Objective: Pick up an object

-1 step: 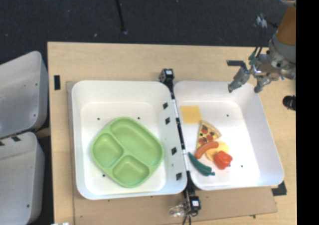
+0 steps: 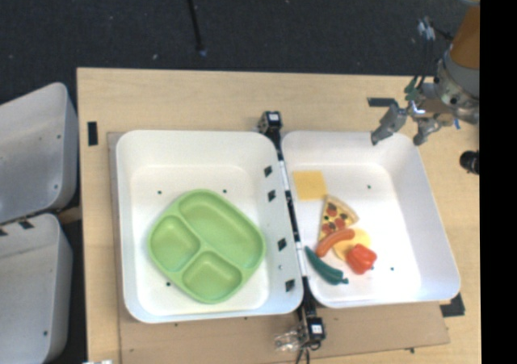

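The right bin (image 2: 404, 193) holds toy food: a yellow cheese square (image 2: 309, 185), a pizza slice (image 2: 337, 213), an orange-red sausage (image 2: 334, 241), a red pepper (image 2: 361, 257) on a yellow piece, and a green pepper (image 2: 325, 267) by the bin's left wall. My gripper (image 2: 402, 130) hangs over the far right corner of that bin, well away from the food, open, with nothing between its fingers.
In the left bin (image 2: 137, 169) lies a green divided plate (image 2: 206, 245). A ridge with black clips (image 2: 283, 209) separates the two bins. White chair-like shapes (image 2: 32, 152) stand off the bench to the left.
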Tool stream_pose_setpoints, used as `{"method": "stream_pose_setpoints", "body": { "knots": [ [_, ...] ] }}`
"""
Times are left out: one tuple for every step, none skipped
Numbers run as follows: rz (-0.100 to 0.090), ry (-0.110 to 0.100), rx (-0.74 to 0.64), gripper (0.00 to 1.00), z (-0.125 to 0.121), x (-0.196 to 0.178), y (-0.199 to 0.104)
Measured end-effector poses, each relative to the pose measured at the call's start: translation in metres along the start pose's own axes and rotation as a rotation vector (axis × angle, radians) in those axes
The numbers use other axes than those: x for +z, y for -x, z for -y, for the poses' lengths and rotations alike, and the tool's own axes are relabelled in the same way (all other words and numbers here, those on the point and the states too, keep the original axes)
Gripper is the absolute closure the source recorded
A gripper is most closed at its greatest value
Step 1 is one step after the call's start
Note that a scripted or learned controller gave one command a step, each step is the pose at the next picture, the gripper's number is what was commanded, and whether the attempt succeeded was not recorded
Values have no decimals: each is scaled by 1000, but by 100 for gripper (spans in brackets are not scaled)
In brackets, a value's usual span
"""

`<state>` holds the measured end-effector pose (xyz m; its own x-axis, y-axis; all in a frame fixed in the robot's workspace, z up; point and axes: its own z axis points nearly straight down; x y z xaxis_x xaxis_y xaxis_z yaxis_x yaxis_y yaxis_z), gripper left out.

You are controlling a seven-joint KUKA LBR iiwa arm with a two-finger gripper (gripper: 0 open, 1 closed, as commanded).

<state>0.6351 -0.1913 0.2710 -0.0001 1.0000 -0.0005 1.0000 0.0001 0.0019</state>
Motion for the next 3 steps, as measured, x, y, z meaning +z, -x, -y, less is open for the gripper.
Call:
{"method": "stream_pose_setpoints", "body": {
  "knots": [
    [2, -4, 1, 0, 7, 46, 7],
    [1, -4, -2, 0, 4, 91, 1],
    [2, -4, 0, 0, 3, 133, 4]
  ]
}}
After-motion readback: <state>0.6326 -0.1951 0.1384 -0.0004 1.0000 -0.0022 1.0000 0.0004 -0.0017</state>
